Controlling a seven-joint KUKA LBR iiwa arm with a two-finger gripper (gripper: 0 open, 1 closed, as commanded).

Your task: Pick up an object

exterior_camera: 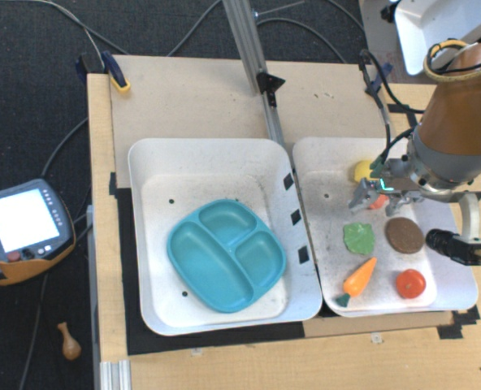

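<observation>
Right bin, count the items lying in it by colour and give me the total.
Yellow: 1
Green: 1
Brown: 1
Orange: 1, the carrot
Red: 1, the tomato
Reddish piece under the pincer: 1
Total: 6

Divided tray [227, 254] in left bin [155, 169]; carrot [359, 276], tomato [410, 283] in right bin [326, 161].

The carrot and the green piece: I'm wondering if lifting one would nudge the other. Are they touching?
Apart. The camera view shows a strip of white bin floor between the carrot and the green piece above it.
</observation>
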